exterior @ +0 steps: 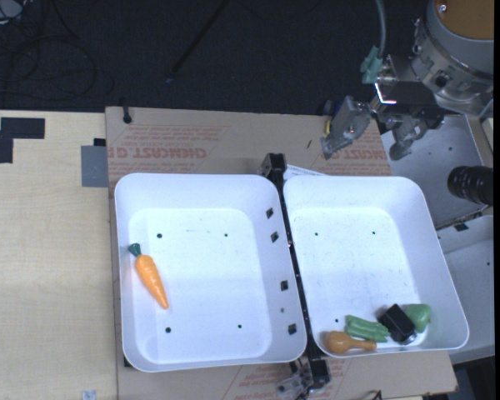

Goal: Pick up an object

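Above the far rim of the right bin, the gripper hangs with its fingers spread apart and nothing between them. Well below those fingers, in the bin's near corner, lie a green pod, a black block, a green piece and a tan gourd. Far off to the fingers' lower left, a carrot rests in the left bin.

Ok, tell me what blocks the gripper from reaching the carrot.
Nothing visible. The gripper hangs above the right bin's far edge; the carrot lies alone in the left bin, open from above.
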Available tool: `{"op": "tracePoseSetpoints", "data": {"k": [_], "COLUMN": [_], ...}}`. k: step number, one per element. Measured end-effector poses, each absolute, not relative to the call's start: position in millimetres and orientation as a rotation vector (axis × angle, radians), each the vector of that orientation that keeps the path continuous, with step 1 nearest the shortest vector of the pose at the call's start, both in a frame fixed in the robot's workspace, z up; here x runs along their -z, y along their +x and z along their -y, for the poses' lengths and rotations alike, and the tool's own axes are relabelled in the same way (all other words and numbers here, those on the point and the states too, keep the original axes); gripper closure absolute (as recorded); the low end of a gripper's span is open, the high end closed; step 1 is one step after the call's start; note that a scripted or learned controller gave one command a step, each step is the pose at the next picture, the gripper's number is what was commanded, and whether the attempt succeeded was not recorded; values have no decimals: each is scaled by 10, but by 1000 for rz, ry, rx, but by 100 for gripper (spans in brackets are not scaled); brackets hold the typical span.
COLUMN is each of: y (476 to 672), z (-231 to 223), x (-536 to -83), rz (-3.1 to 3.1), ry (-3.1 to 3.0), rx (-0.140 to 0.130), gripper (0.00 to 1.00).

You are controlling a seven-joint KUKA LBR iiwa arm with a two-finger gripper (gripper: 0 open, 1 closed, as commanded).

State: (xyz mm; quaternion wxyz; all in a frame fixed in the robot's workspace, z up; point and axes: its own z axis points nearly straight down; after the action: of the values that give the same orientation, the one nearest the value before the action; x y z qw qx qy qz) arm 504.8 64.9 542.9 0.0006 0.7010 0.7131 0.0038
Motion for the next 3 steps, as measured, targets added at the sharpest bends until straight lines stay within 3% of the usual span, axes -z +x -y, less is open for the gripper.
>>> {"op": "tracePoseSetpoints", "data": {"k": [1, 2, 3], "y": [4763, 5520, 5146], "z": [-1026, -1335, -227], "x": [-3661, -3946, -4373], "rz": [-2235, -2222, -2211], "ry": [2226, 2218, 2231], "rx": [29, -1, 3], "gripper": [0, 0, 0]}}
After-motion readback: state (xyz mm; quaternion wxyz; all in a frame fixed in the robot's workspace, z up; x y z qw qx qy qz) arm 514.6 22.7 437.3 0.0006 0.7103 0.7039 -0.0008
